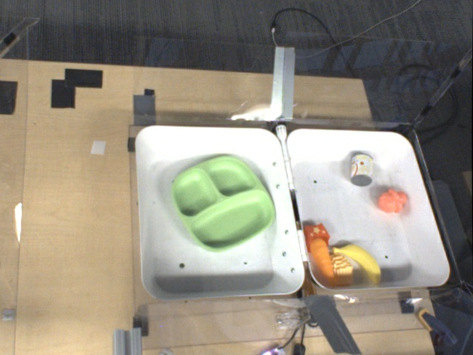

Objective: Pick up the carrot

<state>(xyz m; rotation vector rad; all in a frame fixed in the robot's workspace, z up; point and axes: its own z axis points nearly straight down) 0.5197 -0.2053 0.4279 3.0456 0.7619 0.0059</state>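
Carrot (320, 259) – beside banana (361, 260) – right bin (332, 198)

You are looking at an evenly lit scene, bright overhead light with no hard shadows. The two white bins (222, 143) come out nearly blown, and a small glare streak sits on the metal post (283, 80) at the worktop's (66, 220) far edge. Soft grey shading pools along the bins' near walls (the green tray (223, 200) casts little). Focus is slightly soft throughout; the dark floor beyond is dim.
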